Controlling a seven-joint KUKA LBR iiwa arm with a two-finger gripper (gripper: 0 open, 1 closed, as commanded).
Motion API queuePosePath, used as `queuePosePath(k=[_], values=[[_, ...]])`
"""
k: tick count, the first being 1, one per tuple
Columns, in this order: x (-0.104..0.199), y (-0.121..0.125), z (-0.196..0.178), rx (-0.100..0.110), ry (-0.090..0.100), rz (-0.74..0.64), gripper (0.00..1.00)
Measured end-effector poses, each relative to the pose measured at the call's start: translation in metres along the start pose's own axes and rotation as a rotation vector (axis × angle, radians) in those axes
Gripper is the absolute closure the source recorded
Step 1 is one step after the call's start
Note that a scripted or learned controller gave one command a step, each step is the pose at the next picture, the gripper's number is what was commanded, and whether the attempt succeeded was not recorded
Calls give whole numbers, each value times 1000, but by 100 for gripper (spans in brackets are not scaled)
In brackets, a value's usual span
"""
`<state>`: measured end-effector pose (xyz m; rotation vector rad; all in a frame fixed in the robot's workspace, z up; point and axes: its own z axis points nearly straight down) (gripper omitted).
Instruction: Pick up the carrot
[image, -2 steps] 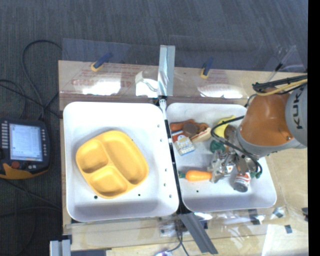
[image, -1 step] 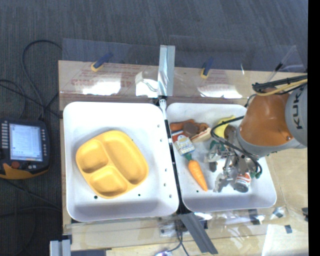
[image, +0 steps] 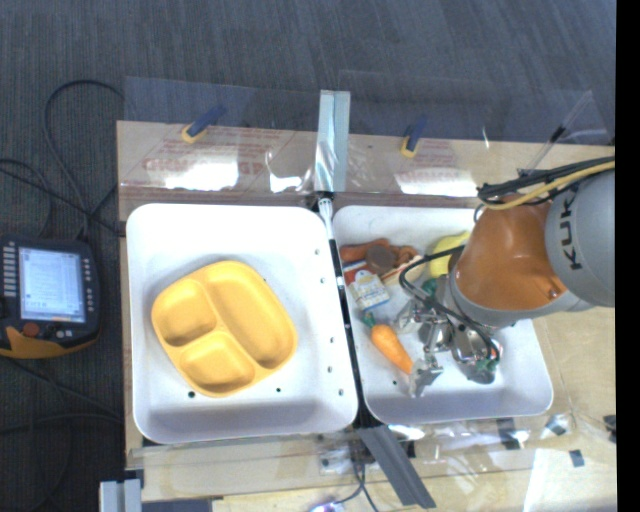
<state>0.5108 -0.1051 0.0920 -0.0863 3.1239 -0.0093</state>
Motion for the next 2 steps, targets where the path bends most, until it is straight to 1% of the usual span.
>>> queuePosePath(k=[1, 2], values=[[-3, -1, -11, 4, -7, 0, 100], [-2, 0, -11, 2, -5, -1, 0]])
